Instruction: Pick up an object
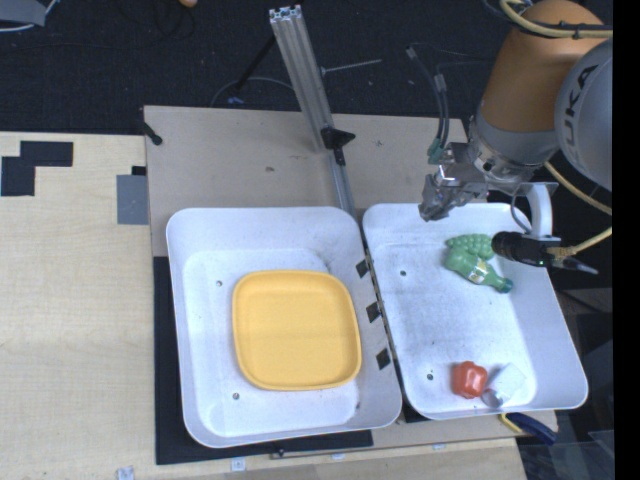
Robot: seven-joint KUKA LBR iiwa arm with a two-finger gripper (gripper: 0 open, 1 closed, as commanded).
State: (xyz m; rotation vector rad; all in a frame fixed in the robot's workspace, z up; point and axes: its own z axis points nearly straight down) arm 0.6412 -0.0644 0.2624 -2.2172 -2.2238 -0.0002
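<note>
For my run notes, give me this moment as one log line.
hand: above right bin's far edge, holding nothing | right bin: green toy, red object | left bin: yellow plate

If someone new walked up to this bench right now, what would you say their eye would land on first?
Most likely the yellow plate, lying flat in the middle of the left bin and bright against the white. Next, the arm's orange band at upper right, with the gripper above the far edge of the right bin. That bin holds a green toy near its far side and a small red object near its front edge.
</note>
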